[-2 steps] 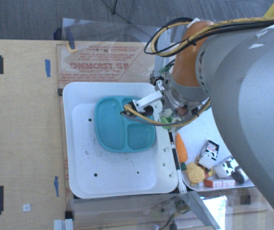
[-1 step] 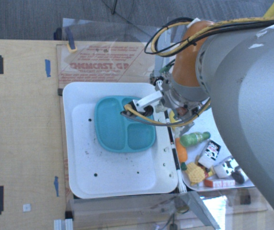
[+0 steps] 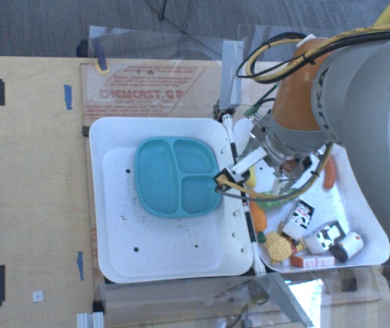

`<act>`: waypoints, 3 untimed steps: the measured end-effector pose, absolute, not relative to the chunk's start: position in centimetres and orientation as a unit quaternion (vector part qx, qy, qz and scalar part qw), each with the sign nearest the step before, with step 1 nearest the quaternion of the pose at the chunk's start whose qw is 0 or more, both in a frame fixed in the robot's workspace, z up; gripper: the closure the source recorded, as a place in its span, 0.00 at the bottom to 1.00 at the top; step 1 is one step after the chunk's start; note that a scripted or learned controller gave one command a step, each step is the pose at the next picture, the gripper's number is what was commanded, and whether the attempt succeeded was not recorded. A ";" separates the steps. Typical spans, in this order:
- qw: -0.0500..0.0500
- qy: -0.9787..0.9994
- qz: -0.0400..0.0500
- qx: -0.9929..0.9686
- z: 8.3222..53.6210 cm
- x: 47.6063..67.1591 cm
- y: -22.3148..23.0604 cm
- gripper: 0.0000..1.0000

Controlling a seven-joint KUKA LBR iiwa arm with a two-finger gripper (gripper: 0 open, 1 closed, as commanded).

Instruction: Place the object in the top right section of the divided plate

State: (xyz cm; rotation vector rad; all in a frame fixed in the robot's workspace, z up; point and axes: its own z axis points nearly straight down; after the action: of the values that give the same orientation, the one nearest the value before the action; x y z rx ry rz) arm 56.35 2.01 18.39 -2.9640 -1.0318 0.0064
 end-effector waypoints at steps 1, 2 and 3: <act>0.002 -0.328 0.002 -0.945 19.3 56.4 2.0 1.00; 0.000 -0.255 0.001 -0.967 18.4 64.8 3.8 1.00; 0.001 -0.217 0.002 -0.976 18.4 58.2 5.8 1.00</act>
State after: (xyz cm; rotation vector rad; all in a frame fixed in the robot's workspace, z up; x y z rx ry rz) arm 58.23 5.85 18.40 -3.0641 -0.6811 0.0077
